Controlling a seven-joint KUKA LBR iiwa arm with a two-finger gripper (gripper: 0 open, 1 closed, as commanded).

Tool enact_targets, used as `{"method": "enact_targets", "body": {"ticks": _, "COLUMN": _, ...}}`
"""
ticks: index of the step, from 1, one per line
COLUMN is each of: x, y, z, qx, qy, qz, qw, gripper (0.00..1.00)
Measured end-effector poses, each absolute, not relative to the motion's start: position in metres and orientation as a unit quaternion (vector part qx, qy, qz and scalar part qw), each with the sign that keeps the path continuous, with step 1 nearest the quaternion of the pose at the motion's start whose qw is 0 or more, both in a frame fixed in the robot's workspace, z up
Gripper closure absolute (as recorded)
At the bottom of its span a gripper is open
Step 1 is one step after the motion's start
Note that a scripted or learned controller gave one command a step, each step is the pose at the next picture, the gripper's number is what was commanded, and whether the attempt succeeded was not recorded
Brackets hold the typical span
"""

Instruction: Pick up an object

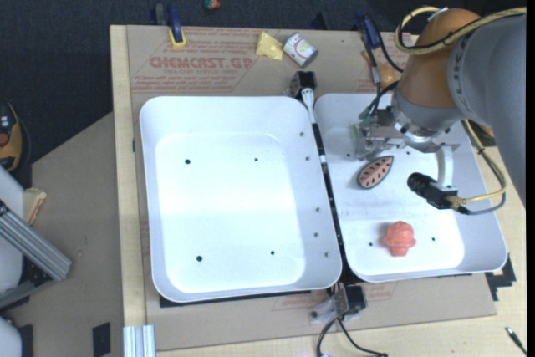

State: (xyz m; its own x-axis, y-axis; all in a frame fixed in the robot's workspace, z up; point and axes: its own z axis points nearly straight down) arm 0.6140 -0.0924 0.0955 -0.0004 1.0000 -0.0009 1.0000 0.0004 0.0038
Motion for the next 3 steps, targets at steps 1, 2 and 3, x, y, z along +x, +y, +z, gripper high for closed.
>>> {"method": "enact_targets", "body": {"ticks": 1, "x": 0.665, "y": -0.045, "z": 0.192, "qx": 0.705, "qy": 0.709, "qz": 0.0054, "qw": 0.005, "gripper": 1.0}}
{"method": "enact_targets", "body": {"ticks": 2, "x": 0.663, "y": 0.007, "z": 0.354, "qx": 0.704, "qy": 0.71, "qz": 0.0081, "qw": 0.007, "gripper": 1.0}}
{"method": "enact_targets", "body": {"ticks": 3, "x": 0.646, "y": 0.106, "z": 0.284, "qx": 0.703, "qy": 0.711, "qz": -0.0016, "qw": -0.004, "gripper": 1.0}}
